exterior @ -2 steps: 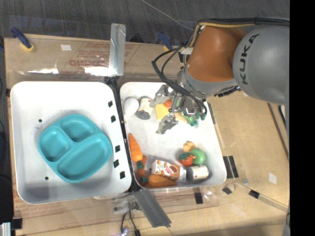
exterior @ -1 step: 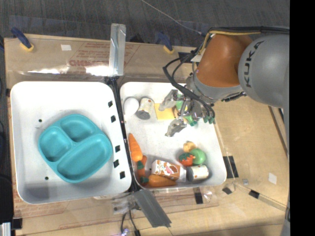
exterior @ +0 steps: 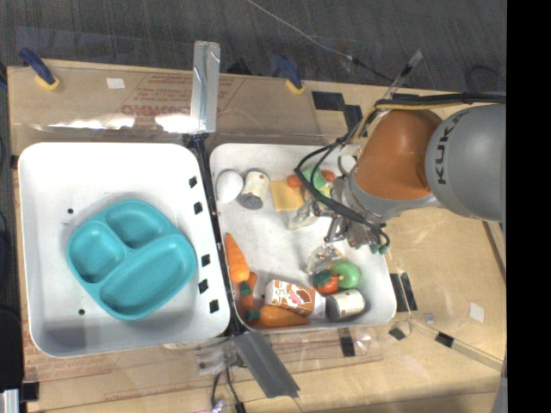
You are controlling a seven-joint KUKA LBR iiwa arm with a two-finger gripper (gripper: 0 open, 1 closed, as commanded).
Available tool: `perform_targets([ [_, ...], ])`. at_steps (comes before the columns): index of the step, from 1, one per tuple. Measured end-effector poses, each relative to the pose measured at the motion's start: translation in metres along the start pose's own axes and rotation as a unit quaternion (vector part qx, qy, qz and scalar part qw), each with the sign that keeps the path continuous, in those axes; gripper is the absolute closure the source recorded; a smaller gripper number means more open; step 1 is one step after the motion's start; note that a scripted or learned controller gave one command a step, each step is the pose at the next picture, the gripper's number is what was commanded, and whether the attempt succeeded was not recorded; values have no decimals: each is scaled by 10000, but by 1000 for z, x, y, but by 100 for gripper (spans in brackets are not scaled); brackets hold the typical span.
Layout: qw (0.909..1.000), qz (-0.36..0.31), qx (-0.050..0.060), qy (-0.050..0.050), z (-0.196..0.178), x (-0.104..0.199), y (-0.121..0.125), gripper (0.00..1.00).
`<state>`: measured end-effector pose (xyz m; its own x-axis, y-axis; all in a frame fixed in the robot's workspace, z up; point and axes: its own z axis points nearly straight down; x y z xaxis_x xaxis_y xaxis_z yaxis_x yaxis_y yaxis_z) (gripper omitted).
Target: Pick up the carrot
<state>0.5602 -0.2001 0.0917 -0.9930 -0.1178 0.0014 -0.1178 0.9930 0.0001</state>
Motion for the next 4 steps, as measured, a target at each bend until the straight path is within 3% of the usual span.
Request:
perform_targets([
  [1,10000,79,-5,-22,-1,-56,44,0],
  [2,9938,-1108,-3,-7,-1,4,-10,0],
  [3,9919,-1267,15,-44,-41,-100,1,0],
  [4,9728,-2316,-7,3,-3,-5,-1,0],
])
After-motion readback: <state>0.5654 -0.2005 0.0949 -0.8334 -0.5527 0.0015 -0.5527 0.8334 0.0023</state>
